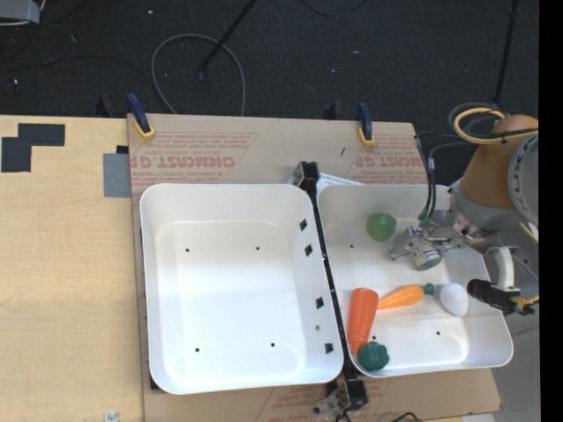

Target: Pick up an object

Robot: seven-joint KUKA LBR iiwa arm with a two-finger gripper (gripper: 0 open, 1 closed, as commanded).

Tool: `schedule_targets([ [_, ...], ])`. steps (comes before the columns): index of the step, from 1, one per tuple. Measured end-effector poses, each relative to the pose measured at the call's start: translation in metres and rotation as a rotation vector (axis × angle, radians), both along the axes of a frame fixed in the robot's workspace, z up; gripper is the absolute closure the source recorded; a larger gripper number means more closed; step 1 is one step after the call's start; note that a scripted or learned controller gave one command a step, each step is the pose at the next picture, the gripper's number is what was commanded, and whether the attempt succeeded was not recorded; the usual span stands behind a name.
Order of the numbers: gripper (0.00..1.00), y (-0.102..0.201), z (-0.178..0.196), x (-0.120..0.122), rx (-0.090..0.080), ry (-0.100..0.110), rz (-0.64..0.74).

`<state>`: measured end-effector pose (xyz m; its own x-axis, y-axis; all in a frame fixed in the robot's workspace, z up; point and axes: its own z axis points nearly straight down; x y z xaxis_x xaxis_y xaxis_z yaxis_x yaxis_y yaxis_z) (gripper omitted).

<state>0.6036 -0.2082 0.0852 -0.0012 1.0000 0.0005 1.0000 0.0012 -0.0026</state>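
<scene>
I see the gripper at centre right of the frame, low over the right bin, just right of a green ball; I cannot tell how it is set. Below it lie a small orange carrot touching a white egg-like piece, and a larger carrot near the divider with its green top toward the bottom of the frame.

arm: cut off at right edge | hand: too small and blurred to read its fingers | desk: runs off left and near edges | clamp at near bin joint: cut by near edge, blurred
</scene>
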Motion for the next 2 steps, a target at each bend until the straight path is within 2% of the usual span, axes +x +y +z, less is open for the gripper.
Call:
schedule_targets([
  [1,1.00,-0.001,0.012,0.000,-0.001,-0.002,-0.001],
  [2,1.00,0.073,0.002,-0.019,0.001,-0.003,0.003],
])
